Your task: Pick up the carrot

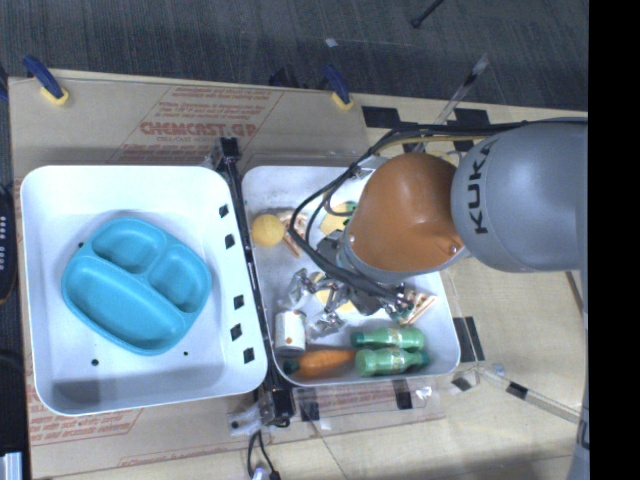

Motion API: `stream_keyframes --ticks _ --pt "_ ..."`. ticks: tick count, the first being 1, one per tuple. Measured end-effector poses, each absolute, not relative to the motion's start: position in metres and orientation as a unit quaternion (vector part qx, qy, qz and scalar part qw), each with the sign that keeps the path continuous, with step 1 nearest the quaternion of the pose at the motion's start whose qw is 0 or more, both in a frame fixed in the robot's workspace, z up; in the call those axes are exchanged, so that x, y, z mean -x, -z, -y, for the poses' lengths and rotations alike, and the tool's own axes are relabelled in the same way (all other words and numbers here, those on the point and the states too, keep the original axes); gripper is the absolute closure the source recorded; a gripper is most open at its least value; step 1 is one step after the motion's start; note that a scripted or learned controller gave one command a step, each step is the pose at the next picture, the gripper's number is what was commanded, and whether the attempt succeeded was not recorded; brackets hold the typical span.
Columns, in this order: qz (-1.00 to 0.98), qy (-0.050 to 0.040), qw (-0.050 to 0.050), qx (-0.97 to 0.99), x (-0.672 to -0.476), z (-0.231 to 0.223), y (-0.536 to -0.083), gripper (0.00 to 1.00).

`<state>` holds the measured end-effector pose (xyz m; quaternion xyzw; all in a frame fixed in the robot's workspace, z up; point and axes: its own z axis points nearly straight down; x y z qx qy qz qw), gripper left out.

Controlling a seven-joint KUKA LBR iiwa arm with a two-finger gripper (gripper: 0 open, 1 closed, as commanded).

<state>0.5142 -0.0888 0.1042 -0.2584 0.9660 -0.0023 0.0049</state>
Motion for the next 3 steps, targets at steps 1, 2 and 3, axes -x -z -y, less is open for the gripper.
stream_keyframes --ticks 1,2,3 --pt "-0.996 -0.0002 -0.002 0.089 -0.492 0.099 -0.125 1.00" --pt "-0.996 -0.0004 -0.002 0.090 -0.492 0.099 -0.125 0.00" --pt "-0.972 0.0015 0.001 0.233 -0.532 0.153 -0.183 0.00"
